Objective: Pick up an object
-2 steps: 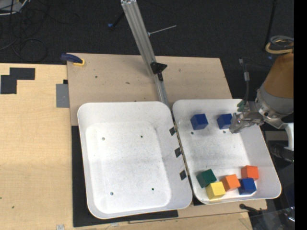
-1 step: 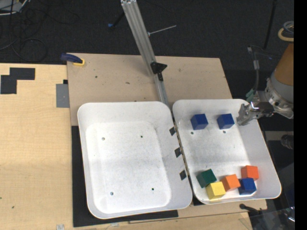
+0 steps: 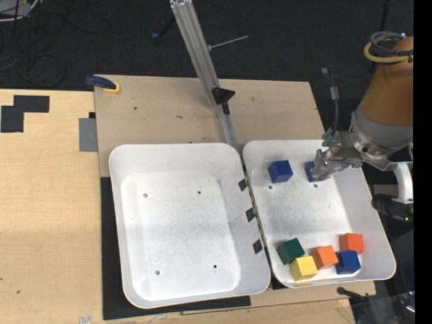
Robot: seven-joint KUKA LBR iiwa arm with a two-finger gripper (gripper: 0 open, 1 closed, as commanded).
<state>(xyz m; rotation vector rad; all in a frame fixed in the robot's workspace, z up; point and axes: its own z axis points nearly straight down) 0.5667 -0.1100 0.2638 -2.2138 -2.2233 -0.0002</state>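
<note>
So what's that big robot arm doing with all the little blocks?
It is trying to pick one up. The gripper is down in the right bin, right by a blue block near the back. Another blue cube sits just left of it. Green, yellow, orange, red and blue blocks are bunched at the front. Nothing is lifted yet.

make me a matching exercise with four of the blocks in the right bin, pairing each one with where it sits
Things:
1. yellow block
2. green block
3. red block
4. blue block at the far side of the bin

Places:
A. highest of the near-right group, above the other blue block
B. alone near the bin's far left, apart from the cluster
C. leftmost of the near cluster, beside the yellow one
D. near edge, between green and orange

Pairs: 1-D, 2-C, 3-A, 4-B
</note>
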